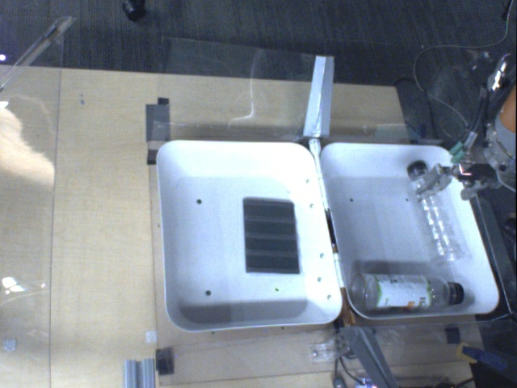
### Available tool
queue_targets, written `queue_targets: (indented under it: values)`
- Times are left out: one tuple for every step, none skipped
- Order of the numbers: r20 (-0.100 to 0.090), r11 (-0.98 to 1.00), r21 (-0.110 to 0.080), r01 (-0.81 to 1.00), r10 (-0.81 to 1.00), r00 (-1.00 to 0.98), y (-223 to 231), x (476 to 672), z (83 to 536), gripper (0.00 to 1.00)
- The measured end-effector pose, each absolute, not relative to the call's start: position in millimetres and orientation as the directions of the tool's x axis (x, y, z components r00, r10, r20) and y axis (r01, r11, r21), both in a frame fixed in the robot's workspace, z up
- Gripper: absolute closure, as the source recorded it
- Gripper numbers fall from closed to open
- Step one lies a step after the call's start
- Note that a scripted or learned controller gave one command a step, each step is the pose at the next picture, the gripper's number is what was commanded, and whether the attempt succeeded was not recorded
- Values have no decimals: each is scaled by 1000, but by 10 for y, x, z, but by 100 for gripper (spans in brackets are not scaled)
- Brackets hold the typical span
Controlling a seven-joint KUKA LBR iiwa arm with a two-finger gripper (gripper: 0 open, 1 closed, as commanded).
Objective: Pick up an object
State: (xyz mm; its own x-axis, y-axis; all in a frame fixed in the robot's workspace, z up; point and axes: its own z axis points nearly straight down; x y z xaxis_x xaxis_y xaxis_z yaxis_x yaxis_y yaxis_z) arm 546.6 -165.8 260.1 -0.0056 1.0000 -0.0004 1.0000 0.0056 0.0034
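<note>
Your gripper (452,170) sits at the right bin's (363,208) far right corner, touching the cap end of a clear bottle (436,217) lying there. A second bottle (408,291) lies along the near wall, well apart. A dark ribbed pad (271,235) rests in the left bin (202,241).

My gripper (452,170) hung over the right white bin (363,217), beside a clear plastic bottle (439,217); a labelled bottle (408,291) lay near the front wall.

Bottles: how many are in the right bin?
2. A clear bottle lies along the right side of the right bin, near the hand. A labelled bottle lies along its near wall.
</note>
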Motion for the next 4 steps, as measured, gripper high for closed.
queue_targets:
  values:
    - [-2, 114, 6, 993, 993, -114, -1982, 5348, 1251, 0]
    - [-16, 171, 34, 985, 985, -171, -2070, 5035, 987, 0]
    - [-20, 265, 26, 964, 964, -264, -2072, 5137, 976, 0]
    - [2, 367, -22, 930, 930, -367, -2191, 5832, 878, 0]
